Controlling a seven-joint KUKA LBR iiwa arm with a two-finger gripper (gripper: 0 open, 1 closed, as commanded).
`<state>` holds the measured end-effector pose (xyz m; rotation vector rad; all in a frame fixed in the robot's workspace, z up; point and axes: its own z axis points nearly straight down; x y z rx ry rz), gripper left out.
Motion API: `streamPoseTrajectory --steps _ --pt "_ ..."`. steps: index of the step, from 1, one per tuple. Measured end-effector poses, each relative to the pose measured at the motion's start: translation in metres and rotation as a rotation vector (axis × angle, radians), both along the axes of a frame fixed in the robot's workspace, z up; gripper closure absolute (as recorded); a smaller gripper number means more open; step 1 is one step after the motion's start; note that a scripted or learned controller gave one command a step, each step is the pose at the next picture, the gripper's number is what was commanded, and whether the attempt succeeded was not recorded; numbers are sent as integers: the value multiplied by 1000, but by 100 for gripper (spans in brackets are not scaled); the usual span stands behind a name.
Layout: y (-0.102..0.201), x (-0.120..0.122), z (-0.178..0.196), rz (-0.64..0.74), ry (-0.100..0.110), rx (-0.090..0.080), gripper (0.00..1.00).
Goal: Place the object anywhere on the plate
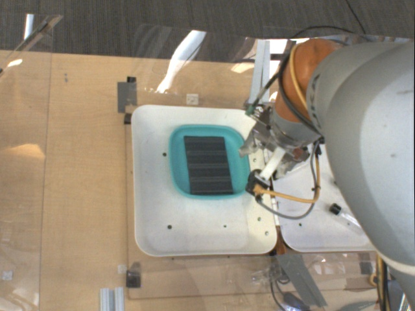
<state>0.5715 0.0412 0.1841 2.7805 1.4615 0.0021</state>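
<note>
A teal plate (176,168) with rounded corners lies in the left white bin (188,235), toward its upper middle. A dark ribbed rectangular object (209,165) lies flat on the plate and covers most of its middle. My gripper (253,149) hangs just past the plate's right rim, over the strip between the two bins and apart from the dark object. Nothing shows between its tips, and the wrist hides most of it.
The big grey arm covers much of the right bin (324,235). A small black piece (334,208) lies in that bin near the arm. Black clamps (128,96) stand at the left bin's corners. Bare bin floor lies below and left of the plate.
</note>
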Motion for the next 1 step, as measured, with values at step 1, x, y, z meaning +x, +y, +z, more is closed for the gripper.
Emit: streamPoseTrajectory --steps 1 --pt "29 78 16 67 -1 0 0"
